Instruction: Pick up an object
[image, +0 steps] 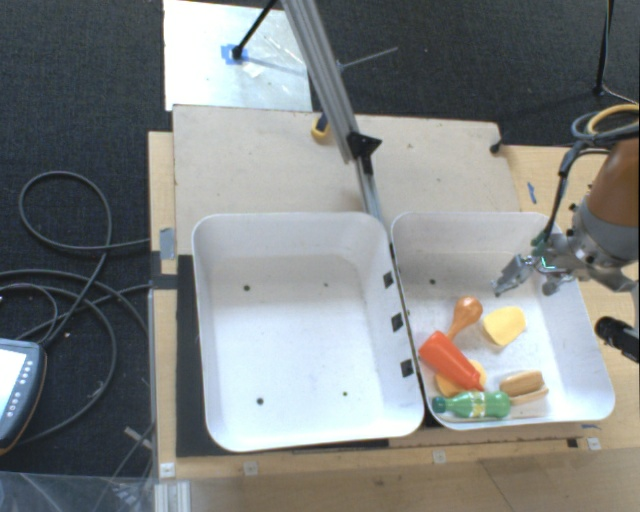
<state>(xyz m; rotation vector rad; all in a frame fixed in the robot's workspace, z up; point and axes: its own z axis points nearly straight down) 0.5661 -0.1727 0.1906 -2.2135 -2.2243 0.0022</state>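
The right bin (575, 330) holds several toy foods near its front. An orange drumstick-shaped piece (465, 314) lies beside a yellow wedge (503, 325). In front of them lie a red-orange carrot (447, 359), a tan hot dog bun (523, 384) and a green bottle (472, 404) on its side at the front wall. My gripper (529, 279) hangs over the right bin's back right part, just behind the yellow wedge and apart from it. Its fingers stand open with nothing between them.
The left bin (215, 330) sits alongside, sharing a raised middle wall (398, 320) with black clips. A grey pole (335, 90) slants from the top down to that wall. Cables and a pendant lie on the floor at left.
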